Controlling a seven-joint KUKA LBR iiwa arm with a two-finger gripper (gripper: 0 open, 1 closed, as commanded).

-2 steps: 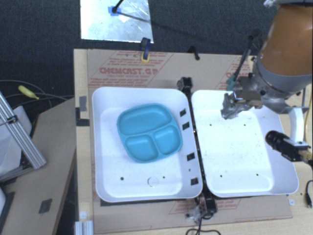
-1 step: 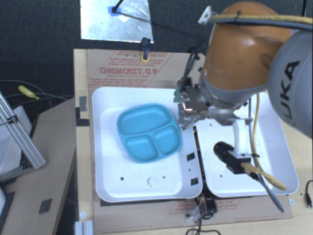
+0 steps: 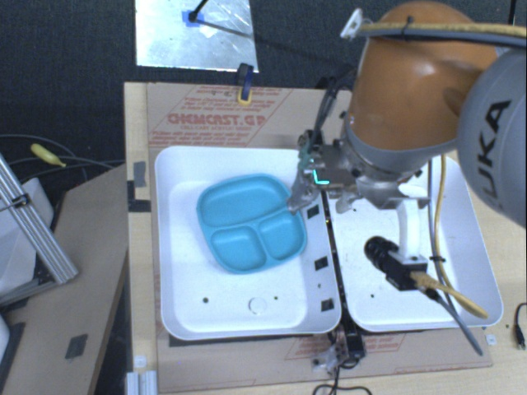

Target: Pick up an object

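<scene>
Just left of pincer (image 3: 301, 194): plate (image 3: 247, 233)

blue divided plate (image 3: 249, 232) | three compartments, lying flat, slightly turned | left bin, right of centre

One camera looks down from above the bench at a slant — both white bins, the left bin (image 3: 177, 303) and the right bin (image 3: 482, 245), lie side by side in the middle of the frame. The arm (image 3: 428, 81) enters from the right, close to the lens — it looms large.
</scene>
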